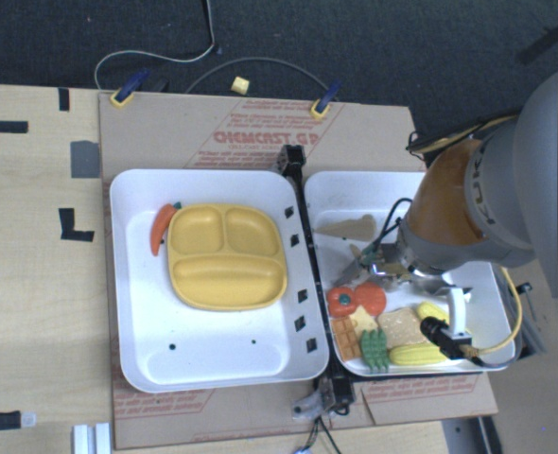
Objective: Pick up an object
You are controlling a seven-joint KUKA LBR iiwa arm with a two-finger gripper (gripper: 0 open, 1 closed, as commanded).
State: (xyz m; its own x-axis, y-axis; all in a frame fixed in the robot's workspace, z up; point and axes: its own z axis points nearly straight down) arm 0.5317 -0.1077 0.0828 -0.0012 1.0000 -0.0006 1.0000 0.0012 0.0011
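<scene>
- Your cardboard sheet [260,135]: red print, roughly "CHEMCAST GP".
- Your gripper [378,265]: low in the right bin [355,192], above the tomato [357,300]; grip state: cannot tell.

A light wooden counter [33,282] carries a brown cardboard sheet [251,135]. Two white bins lie side by side on the cardboard: left bin [137,348] and right bin [345,187].

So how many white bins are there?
2. The left bin holds a yellow plate and a carrot. The right bin holds toy food, with the arm over it.
</scene>
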